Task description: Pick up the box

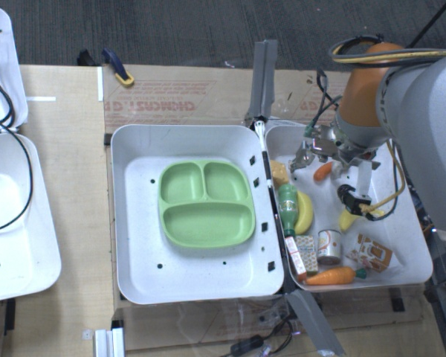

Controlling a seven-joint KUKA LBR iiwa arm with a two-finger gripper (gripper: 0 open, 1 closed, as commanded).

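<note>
A small brown and white box (373, 253) lies flat in the right bin (412, 222), near its front right corner. A narrow red and white box (300, 256) lies against that bin's left wall. My gripper (331, 168) hangs over the back of the right bin, well behind both boxes, pointing down. Its fingers (302, 159) stand apart, open, with a small orange piece (323, 172) lying in the bin below the gap. Neither box is touched.
The right bin also holds a green bottle (288, 203), a banana (305, 213), a can (328, 246), a carrot (331, 276) and a yellow piece (348, 220). A green divided plate (206, 203) sits in the left bin (134, 222). A black cable loops beside the gripper.
</note>
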